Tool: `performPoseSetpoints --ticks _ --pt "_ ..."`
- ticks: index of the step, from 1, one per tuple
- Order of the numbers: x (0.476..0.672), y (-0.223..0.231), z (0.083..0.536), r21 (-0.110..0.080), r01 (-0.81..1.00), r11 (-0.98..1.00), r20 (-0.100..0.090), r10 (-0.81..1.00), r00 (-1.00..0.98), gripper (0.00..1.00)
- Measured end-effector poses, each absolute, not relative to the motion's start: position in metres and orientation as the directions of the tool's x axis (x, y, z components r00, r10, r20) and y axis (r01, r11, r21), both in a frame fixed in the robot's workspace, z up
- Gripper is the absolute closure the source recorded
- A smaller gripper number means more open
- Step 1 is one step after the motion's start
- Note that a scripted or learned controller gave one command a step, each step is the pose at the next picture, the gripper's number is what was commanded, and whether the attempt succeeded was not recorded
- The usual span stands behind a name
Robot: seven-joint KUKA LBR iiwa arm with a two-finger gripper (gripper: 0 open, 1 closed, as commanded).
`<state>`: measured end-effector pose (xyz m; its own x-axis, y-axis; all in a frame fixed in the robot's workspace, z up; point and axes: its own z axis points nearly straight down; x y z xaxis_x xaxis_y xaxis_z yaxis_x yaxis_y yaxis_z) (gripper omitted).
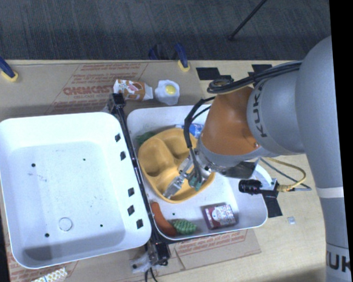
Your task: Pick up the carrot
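Hovering over the yellow tray (157,160) in the right bin (255,213) — gripper (189,180), fingers apart, clasping nothing | carrot (161,220) lies at that bin's near-left corner, beside a green item (184,227) — apart from gripper

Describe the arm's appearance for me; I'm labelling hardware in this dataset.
The arm is a bulky, rounded grey body carrying dark KUKA lettering, with a glossy orange band above the wrist. Black cables loop around that band. The gripper is small and metallic, with two thin fingers.
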<state>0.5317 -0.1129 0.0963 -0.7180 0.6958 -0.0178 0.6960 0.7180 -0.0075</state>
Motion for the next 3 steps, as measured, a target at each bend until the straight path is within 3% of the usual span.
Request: performPoseSetpoints --ticks 3 --pt "0.5317 -0.1128 0.0962 -0.008 0.696 0.718 -0.018 0.696 -0.718 0.00"
